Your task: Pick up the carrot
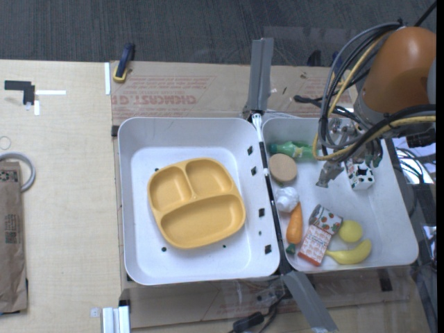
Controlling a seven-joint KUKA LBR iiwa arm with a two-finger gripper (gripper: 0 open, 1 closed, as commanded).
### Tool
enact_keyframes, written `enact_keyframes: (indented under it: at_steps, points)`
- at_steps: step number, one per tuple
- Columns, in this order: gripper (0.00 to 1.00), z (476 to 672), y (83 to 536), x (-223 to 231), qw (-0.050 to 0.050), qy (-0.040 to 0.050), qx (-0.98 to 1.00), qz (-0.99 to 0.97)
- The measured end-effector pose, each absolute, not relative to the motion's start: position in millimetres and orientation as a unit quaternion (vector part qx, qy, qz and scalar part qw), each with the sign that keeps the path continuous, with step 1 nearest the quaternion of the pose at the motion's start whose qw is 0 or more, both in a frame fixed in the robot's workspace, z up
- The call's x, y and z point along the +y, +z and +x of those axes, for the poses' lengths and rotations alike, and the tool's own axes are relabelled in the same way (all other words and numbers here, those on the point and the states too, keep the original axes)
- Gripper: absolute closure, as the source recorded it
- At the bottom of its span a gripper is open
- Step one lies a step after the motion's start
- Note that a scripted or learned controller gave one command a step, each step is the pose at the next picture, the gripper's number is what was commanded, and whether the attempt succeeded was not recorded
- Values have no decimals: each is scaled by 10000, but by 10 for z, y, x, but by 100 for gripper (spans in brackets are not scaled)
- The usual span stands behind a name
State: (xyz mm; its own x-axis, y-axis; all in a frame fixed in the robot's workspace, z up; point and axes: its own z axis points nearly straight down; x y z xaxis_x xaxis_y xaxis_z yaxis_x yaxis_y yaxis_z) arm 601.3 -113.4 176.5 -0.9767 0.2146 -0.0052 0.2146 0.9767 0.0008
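My gripper hangs over the right bin, touching nothing; whether it is released or clenched I cannot tell. The carrot, a smooth orange taper, lies by the bin's left wall, between a white garlic bulb and a red carton

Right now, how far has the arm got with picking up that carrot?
Not far. The carrot lies in the right bin beside the garlic bulb, untouched. The gripper hangs above the bin's middle, apart from the carrot. Left to do: move over it, come down, grasp and lift.
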Motion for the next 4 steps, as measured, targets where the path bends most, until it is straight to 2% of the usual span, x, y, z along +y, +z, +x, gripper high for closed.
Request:
enact_keyframes:
  at_steps: [1, 2, 3, 4]
  points:
    - [0, 6360, 993, -1049, 21, -29, 9998, -209]
    - [0, 6605, 1562, -1130, 42, -4, 9916, -1294]
    - [0, 6604, 1753, -1987, 39, -10, 9907, -1358]
    - [0, 6603, 1297, -1422, 28, 1, 9416, -3368]
